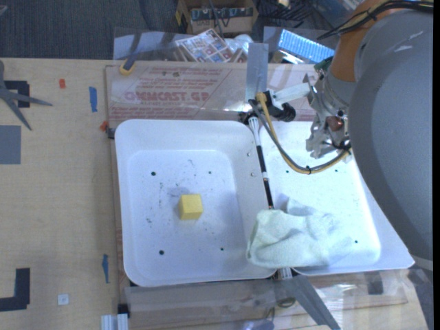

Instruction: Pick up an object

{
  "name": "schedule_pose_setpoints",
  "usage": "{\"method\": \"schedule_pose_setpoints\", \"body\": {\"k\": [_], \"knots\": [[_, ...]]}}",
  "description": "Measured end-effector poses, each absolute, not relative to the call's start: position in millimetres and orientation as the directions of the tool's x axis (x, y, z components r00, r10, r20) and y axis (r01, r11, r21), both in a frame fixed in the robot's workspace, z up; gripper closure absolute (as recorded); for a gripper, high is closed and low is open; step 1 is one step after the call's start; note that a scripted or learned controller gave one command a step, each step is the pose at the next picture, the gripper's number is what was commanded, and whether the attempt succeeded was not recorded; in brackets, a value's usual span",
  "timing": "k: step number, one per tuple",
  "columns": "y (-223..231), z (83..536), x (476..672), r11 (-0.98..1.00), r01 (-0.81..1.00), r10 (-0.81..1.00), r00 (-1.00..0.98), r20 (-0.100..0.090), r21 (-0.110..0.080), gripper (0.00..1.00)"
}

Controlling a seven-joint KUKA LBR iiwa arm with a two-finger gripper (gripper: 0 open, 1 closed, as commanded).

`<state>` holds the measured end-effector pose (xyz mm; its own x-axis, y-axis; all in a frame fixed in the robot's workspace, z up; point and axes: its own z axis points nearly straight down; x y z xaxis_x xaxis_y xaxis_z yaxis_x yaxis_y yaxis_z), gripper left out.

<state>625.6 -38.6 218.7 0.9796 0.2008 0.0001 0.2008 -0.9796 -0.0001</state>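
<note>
A small yellow block lies near the middle of the left bin. A crumpled white cloth sits in the front left corner of the right bin. My gripper hangs over the back part of the right bin, under the grey arm with its orange band. It is well behind the cloth and far to the right of the block. Nothing shows in it.
A yellow and black cable loops from the bins' divider up to the wrist. A clear plastic sheet with red lettering lies behind the left bin. Scissors rest on the bench at far left.
</note>
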Motion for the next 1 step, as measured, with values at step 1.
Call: {"method": "schedule_pose_setpoints", "body": {"k": [1], "knots": [[-6.3, 184.1, 649.5, -0.980, 0.197, 0.197, 0.980, 0.000, -0.001, 1.00]]}}
